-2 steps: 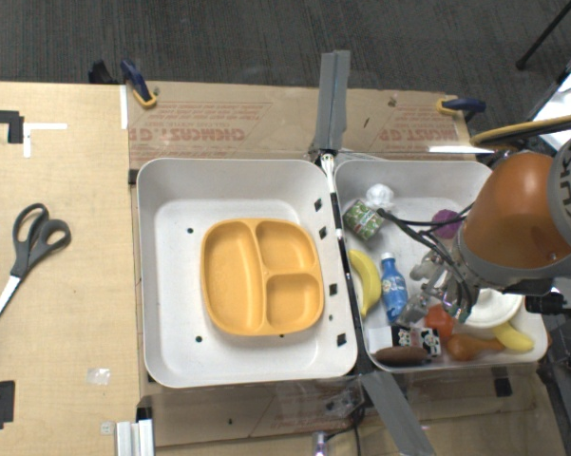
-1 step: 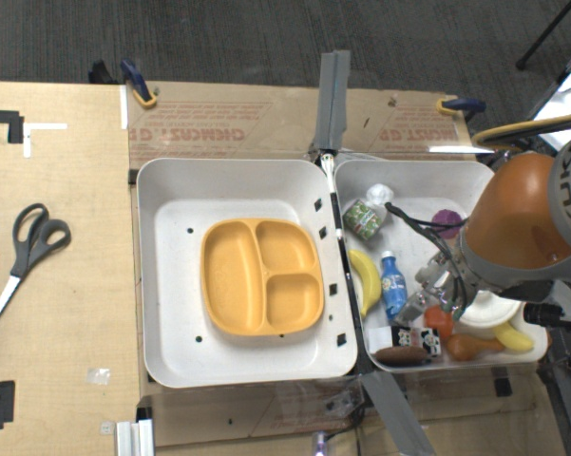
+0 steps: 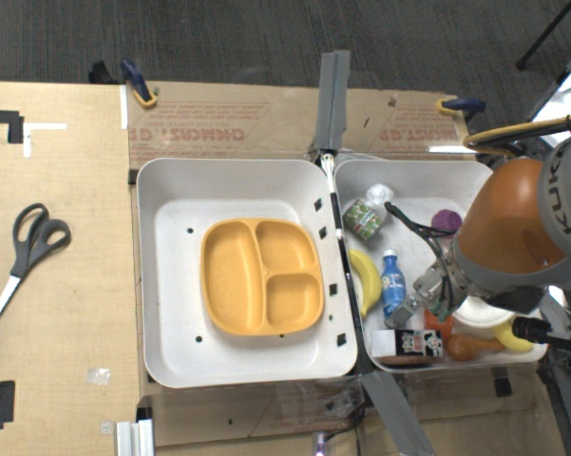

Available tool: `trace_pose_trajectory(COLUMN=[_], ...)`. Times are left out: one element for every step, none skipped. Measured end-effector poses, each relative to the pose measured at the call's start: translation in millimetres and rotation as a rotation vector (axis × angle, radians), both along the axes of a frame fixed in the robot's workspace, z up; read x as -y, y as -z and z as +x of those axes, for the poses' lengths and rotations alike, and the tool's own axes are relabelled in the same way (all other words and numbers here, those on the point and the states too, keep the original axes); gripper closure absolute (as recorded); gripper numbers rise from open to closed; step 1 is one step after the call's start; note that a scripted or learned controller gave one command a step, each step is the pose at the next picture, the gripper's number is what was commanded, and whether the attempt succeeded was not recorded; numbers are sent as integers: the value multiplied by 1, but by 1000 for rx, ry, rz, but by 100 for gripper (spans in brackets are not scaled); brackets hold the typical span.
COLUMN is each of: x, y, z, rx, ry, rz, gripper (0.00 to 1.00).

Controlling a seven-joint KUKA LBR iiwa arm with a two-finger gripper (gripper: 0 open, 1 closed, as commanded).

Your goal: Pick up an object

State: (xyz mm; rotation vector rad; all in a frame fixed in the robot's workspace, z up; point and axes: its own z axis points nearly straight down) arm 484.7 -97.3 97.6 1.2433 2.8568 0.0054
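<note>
Plate (image 3: 262,275) in left bin (image 3: 161,255), banana (image 3: 365,278) right

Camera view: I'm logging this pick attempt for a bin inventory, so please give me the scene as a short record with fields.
left bin: holds a yellow divided plate
right bin: holds a banana, a blue bottle, a green can, a purple ball and other small items
arm: reaches in from the right, over the right bin
end effector: low, beside the blue bottle; grip state unclear
bench, left side: scissors
</note>
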Motion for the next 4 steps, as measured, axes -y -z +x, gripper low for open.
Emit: trace_pose_trajectory(x=[0, -61, 4, -44], y=[-8, -125, -178, -202], z=[-1, 30, 34, 120], rx=[-6, -24, -24, -24], ry=[-2, 140, 1, 18], rz=[2, 7, 5, 5], gripper=[100, 100, 100, 100])
